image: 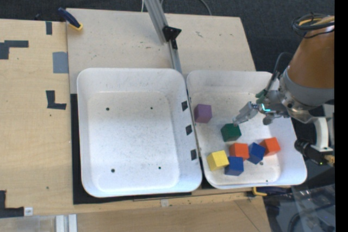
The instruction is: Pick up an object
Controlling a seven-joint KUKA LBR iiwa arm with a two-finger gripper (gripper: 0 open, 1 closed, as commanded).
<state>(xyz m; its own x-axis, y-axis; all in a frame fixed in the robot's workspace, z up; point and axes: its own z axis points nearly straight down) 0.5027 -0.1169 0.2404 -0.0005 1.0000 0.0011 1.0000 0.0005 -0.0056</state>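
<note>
The green cube (231, 131) is seen just below-left of the claw (244, 115), approx. touching its tip; nothing is held, open or closed can't be told. It is judged small, light, rigid w/ flat smooth faces, so two opposite sides should be pinched, though the orange cube (238, 150) is close under it.

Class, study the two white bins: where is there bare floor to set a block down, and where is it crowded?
The left white bin offers bare floor wall to wall. In the right white bin, the far strip beyond the purple cube is free. Its near half is crowded: green cube, yellow cube, orange and blue cubes, with the gripper above.
</note>
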